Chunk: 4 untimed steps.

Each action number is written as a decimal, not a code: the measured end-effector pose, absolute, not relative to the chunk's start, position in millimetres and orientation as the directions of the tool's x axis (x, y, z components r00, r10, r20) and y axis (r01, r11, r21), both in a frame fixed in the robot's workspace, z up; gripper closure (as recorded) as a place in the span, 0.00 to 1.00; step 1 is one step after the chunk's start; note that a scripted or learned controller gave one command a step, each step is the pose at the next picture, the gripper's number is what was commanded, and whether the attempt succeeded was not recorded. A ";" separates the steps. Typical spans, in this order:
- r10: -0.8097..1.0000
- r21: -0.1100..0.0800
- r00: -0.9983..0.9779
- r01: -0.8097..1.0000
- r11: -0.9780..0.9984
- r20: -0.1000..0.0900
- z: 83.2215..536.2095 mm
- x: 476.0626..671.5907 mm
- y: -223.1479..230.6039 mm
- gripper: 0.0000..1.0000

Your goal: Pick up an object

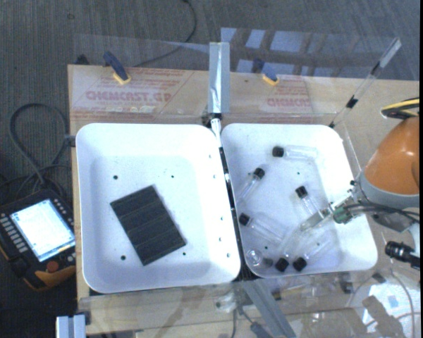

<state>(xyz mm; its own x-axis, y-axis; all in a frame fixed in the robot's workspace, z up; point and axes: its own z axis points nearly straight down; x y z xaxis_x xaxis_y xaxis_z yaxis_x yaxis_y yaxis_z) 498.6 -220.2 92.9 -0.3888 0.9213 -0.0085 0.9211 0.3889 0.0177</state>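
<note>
left bin (92, 189): dark slab (147, 224) lying mid-floor, tilted | right bin (338, 143): clear vials (304, 200) with black caps scattered, most toward front edge | arm (395, 164): at right bin's right edge | gripper: grip state can't be told

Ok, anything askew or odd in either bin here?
Nothing damaged or spilled. The clear plastic vials with black caps lie scattered at all angles in the right white bin; the dark ribbed rectangular pad sits skewed in the left white bin.
</note>
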 end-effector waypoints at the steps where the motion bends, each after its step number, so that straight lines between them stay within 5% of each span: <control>1: 0.893 0.002 -0.451 0.893 0.451 -0.001 196.9 545.9 -172.8 0.00; 2: 0.899 0.001 -0.438 0.899 0.438 -0.004 92.6 643.6 -198.0 0.00; 3: 0.890 0.003 -0.455 0.890 0.455 -0.003 213.9 660.6 -188.9 0.00; 4: 0.870 0.001 -0.494 0.870 0.494 0.000 94.3 608.7 -163.0 0.00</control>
